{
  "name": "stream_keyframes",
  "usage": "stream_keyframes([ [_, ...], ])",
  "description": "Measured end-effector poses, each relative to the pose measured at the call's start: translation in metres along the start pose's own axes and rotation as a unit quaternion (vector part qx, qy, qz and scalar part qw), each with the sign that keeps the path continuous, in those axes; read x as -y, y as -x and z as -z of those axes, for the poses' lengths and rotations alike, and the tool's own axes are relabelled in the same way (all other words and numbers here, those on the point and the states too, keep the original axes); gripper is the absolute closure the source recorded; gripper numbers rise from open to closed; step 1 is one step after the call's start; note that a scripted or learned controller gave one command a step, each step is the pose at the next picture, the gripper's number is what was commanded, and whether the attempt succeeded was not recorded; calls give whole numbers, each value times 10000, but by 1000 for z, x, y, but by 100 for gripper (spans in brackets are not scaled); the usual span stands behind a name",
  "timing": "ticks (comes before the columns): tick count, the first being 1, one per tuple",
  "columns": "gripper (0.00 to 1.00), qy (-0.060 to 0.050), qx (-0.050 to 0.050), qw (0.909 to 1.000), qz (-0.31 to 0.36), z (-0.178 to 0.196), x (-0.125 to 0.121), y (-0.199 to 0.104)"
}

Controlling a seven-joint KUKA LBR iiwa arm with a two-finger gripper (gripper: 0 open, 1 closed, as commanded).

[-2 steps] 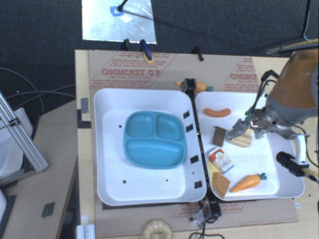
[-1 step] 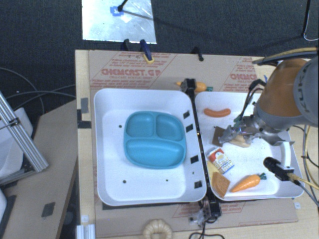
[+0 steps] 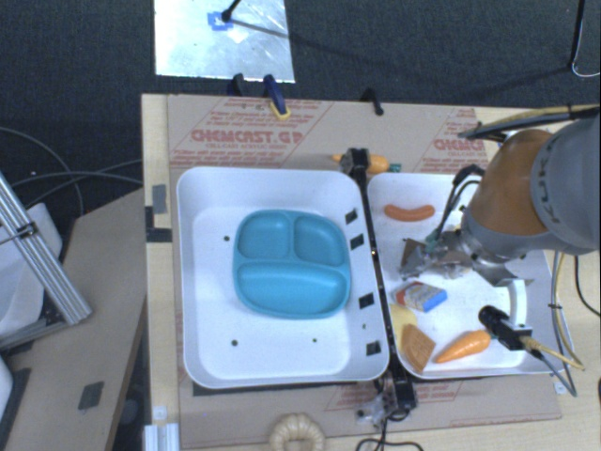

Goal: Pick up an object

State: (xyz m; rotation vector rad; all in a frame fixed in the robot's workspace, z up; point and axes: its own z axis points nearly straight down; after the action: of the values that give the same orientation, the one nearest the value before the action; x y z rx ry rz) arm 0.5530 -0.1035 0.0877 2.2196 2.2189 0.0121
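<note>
Gripper [image 3: 420,256] over the right bin [image 3: 427,188]; whether it is apart or together cannot be told.
Brown sheet [image 3: 246,125] beneath that bin reads "CHEMCAST GP".

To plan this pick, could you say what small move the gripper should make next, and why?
Probably ease the gripper toward the blue-and-white packet, since that lies closest to it in the right bin, with the sausage and carrot farther off.

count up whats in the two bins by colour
blue: 2, divided plate and small packet
orange: 3, sausage, carrot and brownish wedge
yellow: 1, pale piece
total: 6
</note>
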Motion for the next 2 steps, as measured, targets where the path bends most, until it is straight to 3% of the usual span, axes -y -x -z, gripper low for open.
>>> stream_keyframes([
  [1, 100, -21, 15, 10000, 5, 10, 2, 1],
  [2, 100, -21, 19, 10000, 18, 52, 3, 1],
])
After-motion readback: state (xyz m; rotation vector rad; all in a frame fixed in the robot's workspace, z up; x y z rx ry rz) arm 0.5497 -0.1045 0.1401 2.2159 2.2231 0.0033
